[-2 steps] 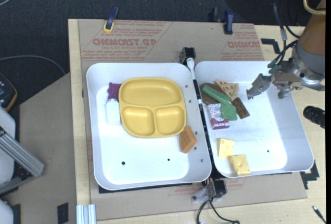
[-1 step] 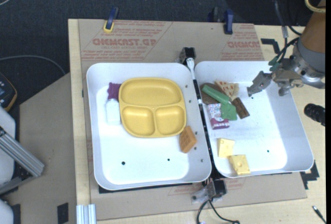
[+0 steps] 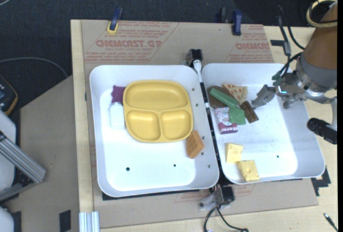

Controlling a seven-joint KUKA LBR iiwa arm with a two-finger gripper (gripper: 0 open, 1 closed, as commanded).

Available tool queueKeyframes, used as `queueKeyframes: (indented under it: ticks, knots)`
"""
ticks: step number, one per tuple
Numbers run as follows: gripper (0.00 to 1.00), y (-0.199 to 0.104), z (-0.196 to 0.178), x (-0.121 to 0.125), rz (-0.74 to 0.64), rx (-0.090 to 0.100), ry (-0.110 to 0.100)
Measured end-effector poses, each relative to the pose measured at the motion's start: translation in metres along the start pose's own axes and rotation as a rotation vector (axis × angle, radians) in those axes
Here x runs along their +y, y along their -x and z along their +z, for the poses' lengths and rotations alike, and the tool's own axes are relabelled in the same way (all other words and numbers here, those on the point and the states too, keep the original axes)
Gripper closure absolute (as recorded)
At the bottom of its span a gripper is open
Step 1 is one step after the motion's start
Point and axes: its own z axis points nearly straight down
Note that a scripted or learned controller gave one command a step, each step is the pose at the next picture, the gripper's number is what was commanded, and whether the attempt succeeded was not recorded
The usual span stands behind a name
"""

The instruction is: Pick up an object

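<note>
I'm looking at the left bin (image 3: 102,134) first: it's carrying a yellow divided plate (image 3: 158,110), a purple-and-white item (image 3: 116,103) tucked just beside the plate's left edge, and a tan waffle piece (image 3: 194,144) lying at the plate's lower right corner. None of that is near the tool.

I'm moving on to the right bin (image 3: 289,164). A cluster is sitting in its upper left: green block (image 3: 229,105), brown bar (image 3: 249,112), a tan cracker-like piece (image 3: 235,90), and a red-and-white packet (image 3: 224,120) below them. Two yellow pieces (image 3: 241,161) are lying well apart from that, toward the near rim.

The gripper (image 3: 263,96) is hanging just right of the cluster, above the bin's upper middle. The fingers are looking slightly spread with nothing between them, though I'm reading that off a small patch of pixels. The arm is reaching in from the right at a slant, wrist angled down and leftward.

I'm judging the brown bar as the nearest candidate: it's lying just left and slightly below the fingertips, long axis running upper left to lower right. The coming move is turning on a short leftward-and-down travel, with the fingers straddling that bar across its narrow side. The green block is touching or nearly touching it, so I'm expecting crowding.
</note>
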Motion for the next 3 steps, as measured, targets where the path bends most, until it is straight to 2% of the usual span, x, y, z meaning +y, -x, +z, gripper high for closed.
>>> queueKeyframes:
  ticks: [1, 2, 3]
  knots:
    - [0.0, -0.007, 0.061, 0.003, -0.001, 0.001, -0.001]
    - [0.0, -0.007, 0.111, 0.004, 0.001, -0.001, 0.008]
    - [1.0, -0.005, 0.098, 0.005, 0.002, -0.004, 0.013]
